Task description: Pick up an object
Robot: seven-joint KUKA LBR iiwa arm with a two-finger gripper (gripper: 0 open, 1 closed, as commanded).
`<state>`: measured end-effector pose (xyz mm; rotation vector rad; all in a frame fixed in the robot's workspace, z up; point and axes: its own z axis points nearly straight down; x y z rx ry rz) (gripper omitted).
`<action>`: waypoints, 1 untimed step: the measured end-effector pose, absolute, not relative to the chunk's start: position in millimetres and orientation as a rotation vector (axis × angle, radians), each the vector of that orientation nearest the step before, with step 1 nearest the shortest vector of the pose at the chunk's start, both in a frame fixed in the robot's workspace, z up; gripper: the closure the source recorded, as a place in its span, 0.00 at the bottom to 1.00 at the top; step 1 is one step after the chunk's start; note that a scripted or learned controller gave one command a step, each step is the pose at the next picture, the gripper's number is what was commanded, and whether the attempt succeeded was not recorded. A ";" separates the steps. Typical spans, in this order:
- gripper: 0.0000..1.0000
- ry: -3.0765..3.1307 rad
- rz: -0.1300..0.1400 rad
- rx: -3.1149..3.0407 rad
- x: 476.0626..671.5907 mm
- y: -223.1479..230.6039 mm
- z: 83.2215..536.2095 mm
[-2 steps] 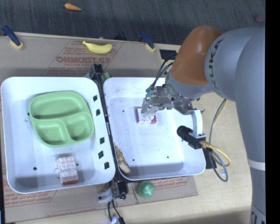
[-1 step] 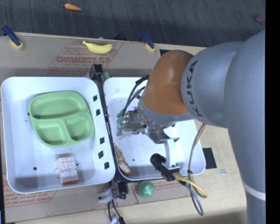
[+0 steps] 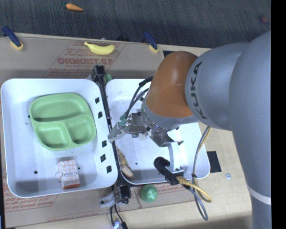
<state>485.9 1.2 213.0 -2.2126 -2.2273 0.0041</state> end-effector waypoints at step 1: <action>0.00 -2.223 0.003 -2.217 548.2 -57.6 191.5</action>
